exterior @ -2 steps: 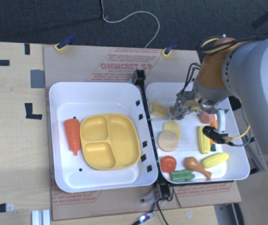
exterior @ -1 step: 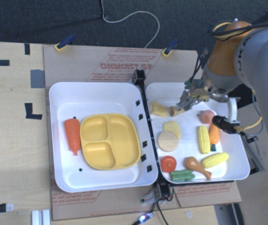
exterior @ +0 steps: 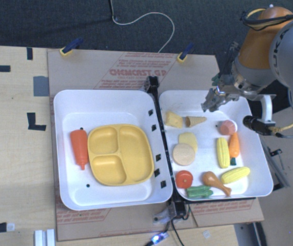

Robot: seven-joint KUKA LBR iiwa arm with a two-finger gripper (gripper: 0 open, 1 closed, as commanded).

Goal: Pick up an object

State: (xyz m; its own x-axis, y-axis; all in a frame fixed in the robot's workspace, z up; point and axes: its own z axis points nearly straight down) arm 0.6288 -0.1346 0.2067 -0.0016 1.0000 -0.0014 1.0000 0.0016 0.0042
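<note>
A single camera hangs above the bench (exterior: 13, 137) and looks down at a slant, far enough off to take in both white bins: the left bin (exterior: 64, 137) and the right bin (exterior: 256, 181). The arm (exterior: 269, 45) enters from the frame's right. The upper edge, past the bench, is probably dark floor.

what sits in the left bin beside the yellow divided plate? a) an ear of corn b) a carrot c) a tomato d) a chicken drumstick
b: an orange carrot lies in the left bin just left of the yellow divided plate, while the corn, tomato and drumstick are in the other bin.
</note>
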